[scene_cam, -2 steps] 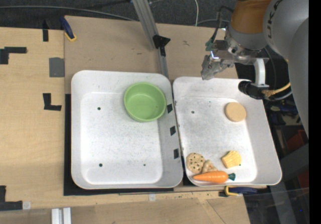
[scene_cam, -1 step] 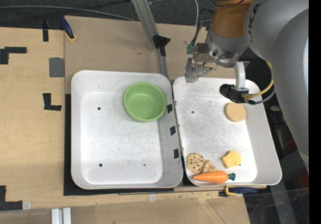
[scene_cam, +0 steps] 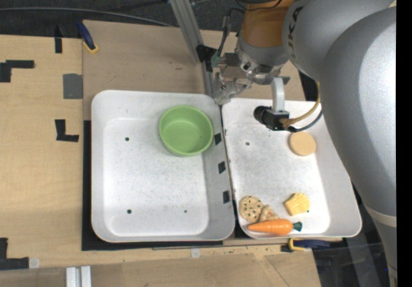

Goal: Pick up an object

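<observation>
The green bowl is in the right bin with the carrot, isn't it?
Not quite. The camera view shows the green bowl in the left bin, by itself. The carrot lies in the right bin, near its front edge.

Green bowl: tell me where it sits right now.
The green bowl sits in the left bin, at its upper right near the divider between the two bins, just below and left of the gripper.
</observation>
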`<state>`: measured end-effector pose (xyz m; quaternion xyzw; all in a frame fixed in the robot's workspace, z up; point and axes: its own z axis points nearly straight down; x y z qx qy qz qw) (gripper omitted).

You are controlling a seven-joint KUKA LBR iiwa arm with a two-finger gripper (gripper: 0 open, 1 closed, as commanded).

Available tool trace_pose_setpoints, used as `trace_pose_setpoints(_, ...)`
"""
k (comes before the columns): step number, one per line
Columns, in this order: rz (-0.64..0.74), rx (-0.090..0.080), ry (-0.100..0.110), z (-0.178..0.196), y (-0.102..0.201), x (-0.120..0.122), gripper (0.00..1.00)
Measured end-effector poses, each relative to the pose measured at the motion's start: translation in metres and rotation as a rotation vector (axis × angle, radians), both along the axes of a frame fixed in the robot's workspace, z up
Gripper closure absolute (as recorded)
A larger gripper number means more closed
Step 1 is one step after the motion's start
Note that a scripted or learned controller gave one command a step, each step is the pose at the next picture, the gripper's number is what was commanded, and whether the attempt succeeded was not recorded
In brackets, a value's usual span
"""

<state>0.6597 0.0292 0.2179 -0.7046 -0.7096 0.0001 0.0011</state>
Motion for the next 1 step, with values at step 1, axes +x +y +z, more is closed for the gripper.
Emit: trace_pose_setpoints(1, -0.004, -0.002, 0.0, 0.0043, 0.0603, -0.0057, 1.0)
